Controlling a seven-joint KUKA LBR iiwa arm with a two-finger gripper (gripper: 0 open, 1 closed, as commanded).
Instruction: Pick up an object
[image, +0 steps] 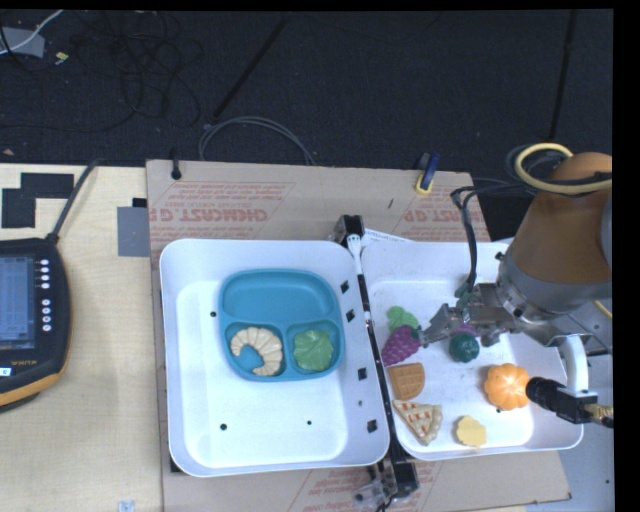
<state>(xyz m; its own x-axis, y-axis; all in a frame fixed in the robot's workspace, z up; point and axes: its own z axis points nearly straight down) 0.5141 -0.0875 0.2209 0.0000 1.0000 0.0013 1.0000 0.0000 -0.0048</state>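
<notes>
From above, the gripper (447, 325) hangs low in the right bin (440, 275), next to the purple grapes (400, 346) and a dark green ball (463, 348); whether it is open, or has hold of anything, I cannot tell from this angle. The grapes lie by the bin's left wall, with a green leafy piece (403, 319) just above them and a bread slice (406, 381) below. An orange (506, 386) sits apart to the right. The grapes look the likeliest target; a good grasp probably means centring over them, clear of the leaf and the wall, before closing.
</notes>
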